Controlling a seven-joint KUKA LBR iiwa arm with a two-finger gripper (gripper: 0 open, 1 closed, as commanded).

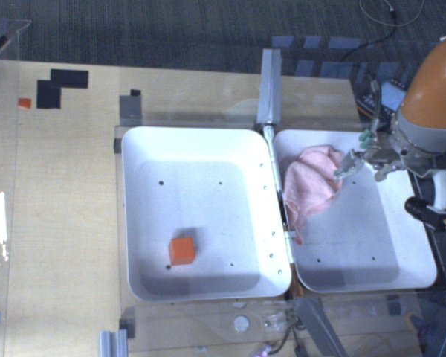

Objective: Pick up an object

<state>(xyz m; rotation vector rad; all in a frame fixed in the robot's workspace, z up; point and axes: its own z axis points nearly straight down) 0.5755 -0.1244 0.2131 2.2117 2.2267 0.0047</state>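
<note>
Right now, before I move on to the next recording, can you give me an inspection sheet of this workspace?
Surface: pale wooden bench bearing two shallow white bins, the left bin and the right bin, side by side.
Job's things: orange block in the left bin, near its front; pink cloth crumpled in the right bin, against its left wall.
Clutter: black patches and a small orange mark on the bench at far left.
Gripper: gripper over the right bin, at the cloth's right edge; whether it grips cannot be told.
Cables: thin looped wire on the dark floor behind the bench.
Surroundings: dark carpet behind; clear panel at left.
</note>
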